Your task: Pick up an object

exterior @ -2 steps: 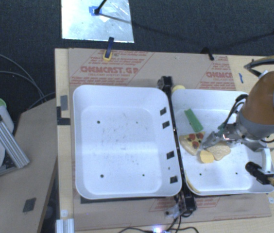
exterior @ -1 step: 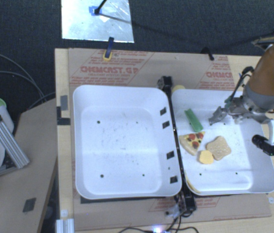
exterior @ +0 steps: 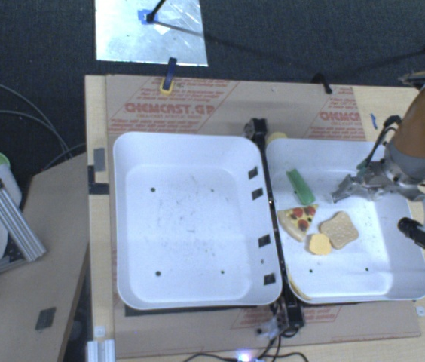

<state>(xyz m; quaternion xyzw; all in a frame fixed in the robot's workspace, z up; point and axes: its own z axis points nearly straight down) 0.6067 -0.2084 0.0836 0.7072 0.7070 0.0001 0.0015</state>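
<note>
The right bin (exterior: 393, 274) holds a few toy foods near its left side. A green stick-shaped piece (exterior: 301, 185) lies at the top. Below it is a pizza slice (exterior: 298, 221) with red dots. A slice of toast (exterior: 339, 230) and a small yellow disc (exterior: 319, 244) lie just right of the pizza. My gripper (exterior: 342, 189) hangs over the right bin, to the right of the green piece and above the toast, pointing left. Nothing shows held in it.
The left bin (exterior: 126, 202) sits beside the right one, with a black clip strip (exterior: 267, 210) along their shared edge. A shiny metal sheet (exterior: 152, 21) lies on the dark floor behind the bench. A cable (exterior: 423, 236) runs by the arm at the right.
</note>
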